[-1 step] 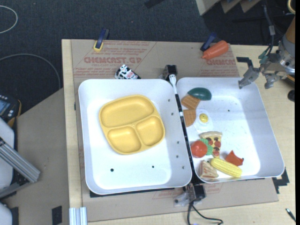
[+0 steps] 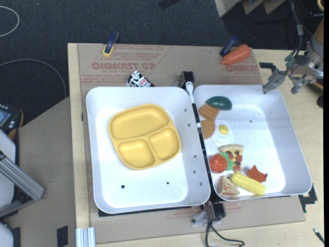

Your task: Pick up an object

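Dark carpet surrounds the table (image 2: 77,138), which carries two shallow white bins side by side. We see the left bin (image 2: 103,184) holding a yellow divided plate (image 2: 144,136) near its middle. We find the toy foods gathered along the left side and bottom of the right bin (image 2: 277,133): a dark green piece (image 2: 219,103) at the top, brown slices (image 2: 208,120) below it, a fried egg (image 2: 223,130), a pizza slice (image 2: 232,153), a red tomato (image 2: 218,163), a corn cob (image 2: 248,183) and a small red piece (image 2: 257,174). At the upper right of the frame, the tool (image 2: 282,83) hangs above the right bin's top right corner, its fingers spread and pinching nothing, well apart from the foods. An orange carrot toy (image 2: 236,54) lies on the table beyond the bins.
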`<state>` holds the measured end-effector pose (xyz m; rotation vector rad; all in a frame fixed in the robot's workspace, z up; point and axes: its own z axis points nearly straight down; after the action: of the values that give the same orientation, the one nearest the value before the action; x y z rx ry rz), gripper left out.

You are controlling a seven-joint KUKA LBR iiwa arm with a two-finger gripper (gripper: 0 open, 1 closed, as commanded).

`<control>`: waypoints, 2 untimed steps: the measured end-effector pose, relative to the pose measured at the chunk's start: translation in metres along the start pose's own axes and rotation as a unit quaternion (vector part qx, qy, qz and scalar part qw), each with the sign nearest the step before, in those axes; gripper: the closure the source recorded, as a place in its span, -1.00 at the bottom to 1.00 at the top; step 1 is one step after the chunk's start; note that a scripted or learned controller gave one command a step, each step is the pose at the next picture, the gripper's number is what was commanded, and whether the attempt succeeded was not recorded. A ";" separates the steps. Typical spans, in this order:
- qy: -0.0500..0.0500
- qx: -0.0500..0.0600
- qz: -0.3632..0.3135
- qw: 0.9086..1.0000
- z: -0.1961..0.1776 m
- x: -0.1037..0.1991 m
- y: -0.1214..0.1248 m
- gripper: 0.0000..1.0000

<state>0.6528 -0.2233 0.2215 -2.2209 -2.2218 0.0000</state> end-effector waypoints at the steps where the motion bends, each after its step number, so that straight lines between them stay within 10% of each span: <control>1: 0.000 0.002 0.000 1.000 0.043 0.002 -0.003 -1.00; 2: 0.001 0.002 -0.001 1.000 0.088 0.009 0.000 -1.00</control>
<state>0.6525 -0.2142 0.1331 -2.2166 -2.2199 0.0038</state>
